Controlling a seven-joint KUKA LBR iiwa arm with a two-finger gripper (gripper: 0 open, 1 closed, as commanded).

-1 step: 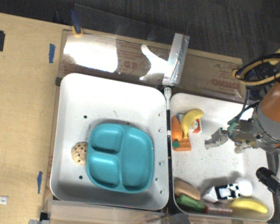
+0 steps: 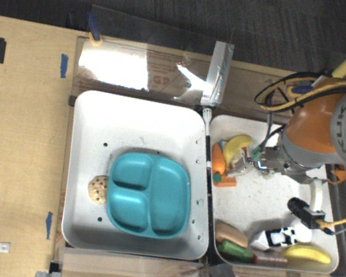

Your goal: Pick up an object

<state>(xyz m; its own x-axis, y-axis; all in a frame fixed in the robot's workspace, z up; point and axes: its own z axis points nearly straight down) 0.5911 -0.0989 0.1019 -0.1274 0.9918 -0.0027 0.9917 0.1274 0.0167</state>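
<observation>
While the metal fingers (image 2: 246, 161) are reaching down into the far left corner of the right shallow white plastic bin (image 2: 260, 208), they are sitting right against a small cluster of toy food, and how far apart they are standing cannot be told, nor whether anything is lying between them. Just to their left, an orange carrot-shaped toy (image 2: 219, 164) is lying along the bin's left wall, and a curved yellow banana-shaped toy (image 2: 238, 143) is resting just beyond it, touching or nearly touching the fingers. Behind the fingers, the grey arm with its orange band (image 2: 313, 125) is leaning in from the right, with black and yellow cables (image 2: 286, 91) looping over it.

Along the near edge of the same bin, a tan bread-shaped toy (image 2: 231, 233) is lying over a dark green pickle-shaped toy (image 2: 236, 250), a black-and-white toy (image 2: 281, 238) is sitting to their right, and a second yellow banana (image 2: 308, 254) is lying in the near right corner.

In the left shallow white plastic bin (image 2: 97, 122), a teal plastic plate with three compartments (image 2: 149, 193) is resting near the middle, and a round speckled cookie (image 2: 97, 188) is lying just beside its left edge. Both bins are standing side by side on the brown bench (image 2: 11, 160).
</observation>
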